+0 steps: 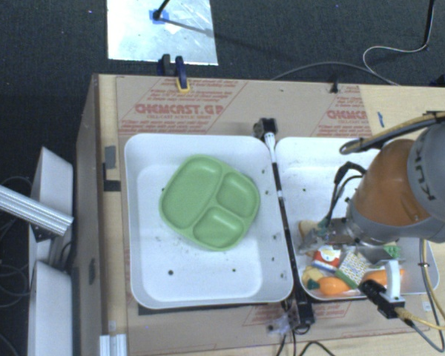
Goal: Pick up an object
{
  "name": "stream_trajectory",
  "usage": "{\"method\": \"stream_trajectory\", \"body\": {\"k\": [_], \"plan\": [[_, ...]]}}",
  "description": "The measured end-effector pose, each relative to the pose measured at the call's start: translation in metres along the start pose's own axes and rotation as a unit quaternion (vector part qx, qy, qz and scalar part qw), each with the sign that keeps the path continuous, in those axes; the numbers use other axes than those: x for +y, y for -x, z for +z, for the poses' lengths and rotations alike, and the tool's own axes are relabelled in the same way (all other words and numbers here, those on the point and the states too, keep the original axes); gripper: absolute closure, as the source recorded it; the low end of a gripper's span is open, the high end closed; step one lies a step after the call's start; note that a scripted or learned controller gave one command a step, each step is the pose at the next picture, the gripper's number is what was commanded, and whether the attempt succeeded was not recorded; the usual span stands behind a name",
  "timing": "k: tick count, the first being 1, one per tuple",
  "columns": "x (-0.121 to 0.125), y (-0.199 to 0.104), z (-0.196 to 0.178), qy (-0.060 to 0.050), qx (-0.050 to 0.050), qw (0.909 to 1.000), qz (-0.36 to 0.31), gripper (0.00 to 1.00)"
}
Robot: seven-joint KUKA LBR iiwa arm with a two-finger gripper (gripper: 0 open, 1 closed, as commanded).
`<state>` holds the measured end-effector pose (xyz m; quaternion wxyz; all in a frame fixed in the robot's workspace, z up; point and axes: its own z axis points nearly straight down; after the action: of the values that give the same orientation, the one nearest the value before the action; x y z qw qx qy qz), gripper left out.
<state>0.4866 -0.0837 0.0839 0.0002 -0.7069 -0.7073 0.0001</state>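
White bins (156,288), green plate (210,202), arm (400,191)

Bench Surroundings and Fixtures

Green sectioned plate (210,202), three compartments, lying in the left white bin (152,273). Brown protective sheet (208,104) printed in red, under both bins. Blue and yellow clamp (177,70) at the sheet's far edge. Shiny foil panel (160,21) on dark carpet (30,65) beyond. Cable (400,47) trailing at upper right

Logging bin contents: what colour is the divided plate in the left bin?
Light green, plain with no pattern; the divided plate shows clearly in the camera view.
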Motion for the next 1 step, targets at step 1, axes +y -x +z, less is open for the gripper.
{"method": "stream_trajectory", "body": {"k": [1], "plan": [[0.0977, 0.0113, -0.0009, 0.002, 0.0, 1.0, -0.001, 0.0]]}}
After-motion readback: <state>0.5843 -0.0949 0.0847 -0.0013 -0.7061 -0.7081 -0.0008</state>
